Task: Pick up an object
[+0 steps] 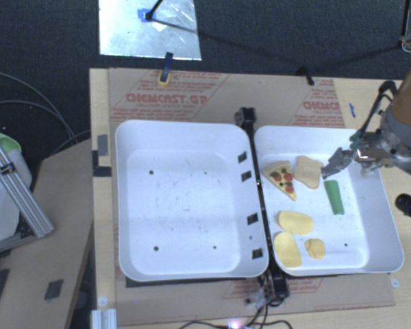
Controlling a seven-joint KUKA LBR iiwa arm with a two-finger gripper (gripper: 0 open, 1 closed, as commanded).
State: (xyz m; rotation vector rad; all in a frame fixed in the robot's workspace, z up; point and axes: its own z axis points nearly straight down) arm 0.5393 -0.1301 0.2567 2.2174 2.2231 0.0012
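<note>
Objects lie in the right bin (390,233) — a pizza slice (281,179), a tan bread piece (307,171), a green stick (334,197), two yellow pieces (295,221) and a small orange lump (315,248) — while the gripper (337,162) hovers over the bin's upper right, just above the green stick, its jaw state impossible to tell, beside the left bin (185,201).

arm (407,125) cut off at right edge
</note>
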